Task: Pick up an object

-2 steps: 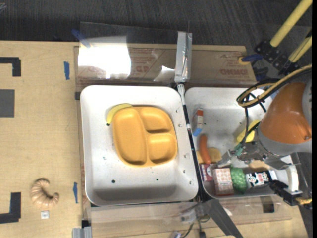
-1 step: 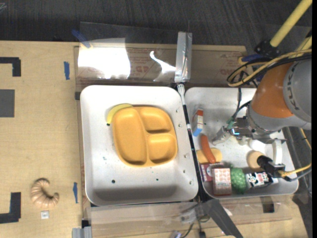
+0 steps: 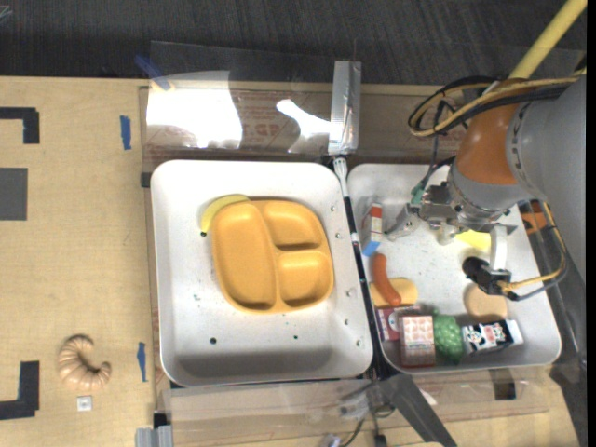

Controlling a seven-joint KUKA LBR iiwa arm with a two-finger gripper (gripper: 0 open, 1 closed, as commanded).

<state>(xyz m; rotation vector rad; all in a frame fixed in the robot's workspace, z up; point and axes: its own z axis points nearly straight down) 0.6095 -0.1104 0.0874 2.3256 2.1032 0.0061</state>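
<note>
A croissant-shaped toy lies on the bench, left of both bins. The left bin holds an orange 3-compartment tray. In the right bin, a red sausage, boxes and a green item crowd the near side. The arm reaches in from the right, gripper low over this bin; whether it is open I cannot tell.

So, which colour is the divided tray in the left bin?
The divided tray is yellow-orange, plain, with no pattern; the camera view shows it clearly from above.
</note>
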